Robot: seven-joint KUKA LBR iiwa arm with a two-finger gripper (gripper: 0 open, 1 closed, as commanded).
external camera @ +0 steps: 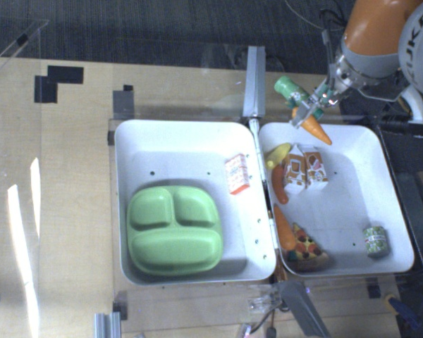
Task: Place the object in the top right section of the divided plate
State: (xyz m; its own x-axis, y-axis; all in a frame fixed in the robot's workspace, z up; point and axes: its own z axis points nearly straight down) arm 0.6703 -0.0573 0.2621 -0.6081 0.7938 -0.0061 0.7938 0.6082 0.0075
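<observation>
Up by the far edge of the right bin (391, 189), my gripper (311, 111) hangs in the air with a toy carrot (315, 128) pinched between its fingers. The orange body points down toward the right bin, and the green top (287, 88) sticks out past the far edge of that bin. So my gripper is closed on the carrot, and the carrot is off the floor of the bin.

I think the picking-up part is done and the carrying part is what I am doing now.

The green divided plate (175, 229) sits in the left bin (127, 160), well apart from the right bin's far edge where I am. Its top right section (196, 206) is the small pocket on the side of the plate nearest the right bin. A small snack box (237, 174) lies in the left bin between that pocket and the right bin.

Next I should carry the carrot across the wall between the bins, stay high enough to pass the snack box, stop over that small pocket, go down gently, and let go. The carrot is long and the pocket is small, so it may tip over the ridge.
</observation>
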